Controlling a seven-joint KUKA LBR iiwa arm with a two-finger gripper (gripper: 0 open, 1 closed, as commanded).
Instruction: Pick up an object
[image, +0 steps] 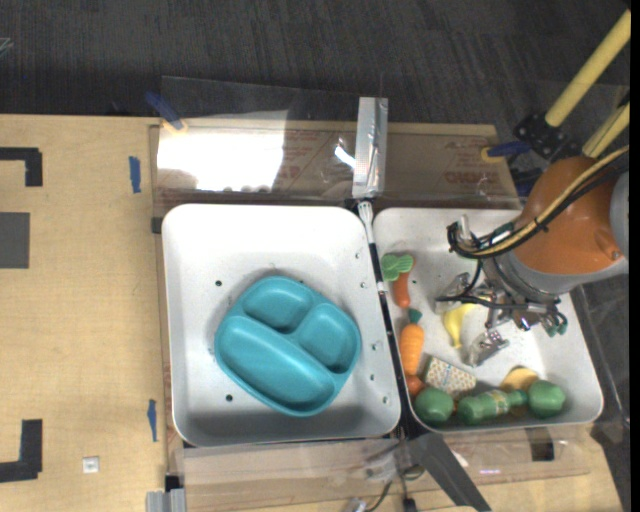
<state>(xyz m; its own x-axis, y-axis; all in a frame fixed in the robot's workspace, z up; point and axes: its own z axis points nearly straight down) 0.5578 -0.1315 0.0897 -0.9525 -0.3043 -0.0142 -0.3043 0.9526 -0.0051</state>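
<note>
While hovering low inside the right bin (588, 392), not yet lifting anything: pick judged pending. Impossible to tell whether gripper (490, 343) is clenching or released. Lying just beside it: banana (457, 322); near it, green vegetables (487, 404).

Grey arm (600, 235) with an orange band — black and yellow cables (500, 238) looping off it.

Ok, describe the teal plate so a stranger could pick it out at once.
Look to the left white bin. The teal plate lies near its middle, alone there. It is a big, divided dish with three hollows, unlike the small toy foods crowding the right bin.
</note>
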